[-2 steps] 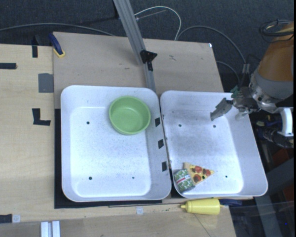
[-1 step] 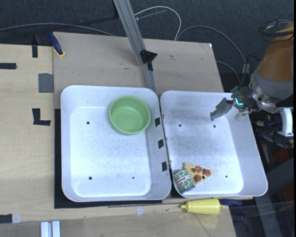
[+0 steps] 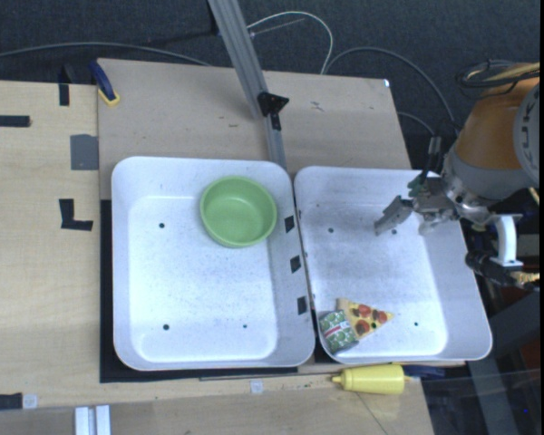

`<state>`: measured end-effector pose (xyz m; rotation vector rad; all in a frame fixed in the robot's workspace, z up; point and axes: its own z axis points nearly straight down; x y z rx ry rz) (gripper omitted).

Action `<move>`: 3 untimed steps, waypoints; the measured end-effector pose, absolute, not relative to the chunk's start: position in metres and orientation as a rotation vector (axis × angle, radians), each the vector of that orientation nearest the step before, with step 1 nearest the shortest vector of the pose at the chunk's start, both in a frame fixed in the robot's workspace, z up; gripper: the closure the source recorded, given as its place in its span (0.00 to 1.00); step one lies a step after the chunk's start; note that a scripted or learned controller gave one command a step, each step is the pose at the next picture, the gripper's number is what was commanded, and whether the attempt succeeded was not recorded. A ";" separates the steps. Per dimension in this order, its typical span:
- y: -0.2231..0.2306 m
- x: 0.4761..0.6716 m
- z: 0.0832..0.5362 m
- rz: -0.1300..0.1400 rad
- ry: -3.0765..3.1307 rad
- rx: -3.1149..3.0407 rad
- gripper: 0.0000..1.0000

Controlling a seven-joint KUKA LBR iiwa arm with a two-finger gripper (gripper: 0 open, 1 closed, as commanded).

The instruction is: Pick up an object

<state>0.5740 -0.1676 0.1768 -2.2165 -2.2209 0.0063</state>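
The claw [image 3: 408, 211] hung over the upper right part of the right bin [image 3: 435, 333], reaching in from the right edge of the surface [image 3: 181, 107]; whether it was open or closed could not be told, and nothing showed in its grip. A green bowl [image 3: 238, 211] sat in the left bin [image 3: 136, 333], near that bin's far edge and toward its right side. A pizza-slice toy [image 3: 366, 316] lay near the right bin's front left corner, touching a small green packet [image 3: 336, 330]. A yellow bottle [image 3: 374, 380] lay on its side on the surface just beyond the right bin's front edge.
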 end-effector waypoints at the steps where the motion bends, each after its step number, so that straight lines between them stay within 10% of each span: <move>1: -0.167 0.575 0.136 0.002 -2.223 -2.219 0.00; 2: -0.166 0.575 0.089 0.001 -2.225 -2.221 0.00; 3: -0.166 0.575 0.099 0.000 -2.225 -2.218 1.00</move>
